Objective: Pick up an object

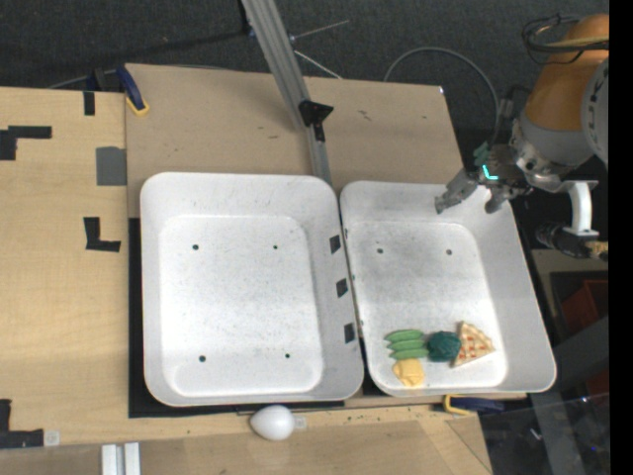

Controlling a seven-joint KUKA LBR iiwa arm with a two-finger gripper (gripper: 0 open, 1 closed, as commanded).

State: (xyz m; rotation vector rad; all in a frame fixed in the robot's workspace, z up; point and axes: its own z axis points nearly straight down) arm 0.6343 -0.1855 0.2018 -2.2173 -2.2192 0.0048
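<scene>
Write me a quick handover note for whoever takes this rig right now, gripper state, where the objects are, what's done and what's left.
Gripper: open, holding nothing, above the far right corner of the right bin.
Objects: green pea pod, dark green piece, pizza slice and yellow piece, clustered at the right bin's near edge. A white egg lies on the bench in front of the left bin.
Done: nothing picked.
Left: reach, grasp and lift one object.

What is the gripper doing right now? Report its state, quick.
Gripper: open, fingers spread, holding nothing, above the far rim of the right bin.
</scene>
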